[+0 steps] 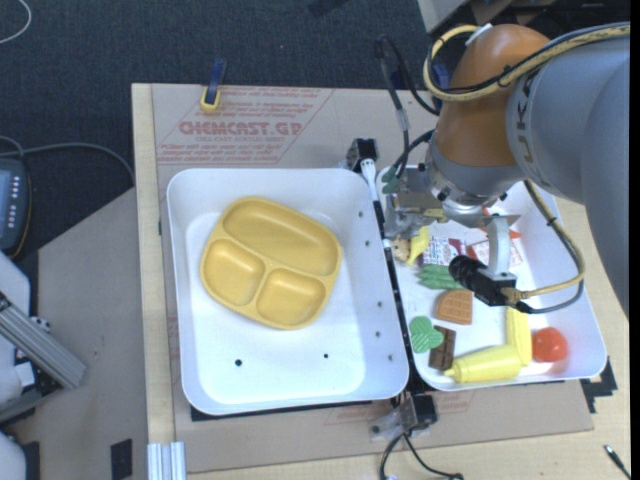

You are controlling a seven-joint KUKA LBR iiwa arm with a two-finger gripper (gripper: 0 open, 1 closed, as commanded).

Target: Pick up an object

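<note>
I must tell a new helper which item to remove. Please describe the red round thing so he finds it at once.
Look at the right bin, the one under the arm. Go to its near right corner: the red ball lies there, beside the yellow bottle. It is the only red, round item; its neighbours are yellow, green or brown.

A plain yellow divided plate (270,262) lies in the white left bin (190,298). Right of it — a yellow bottle (490,363), red ball (549,345), orange waffle-patterned piece (454,307), green items (425,333) — perhaps leaves.
</note>
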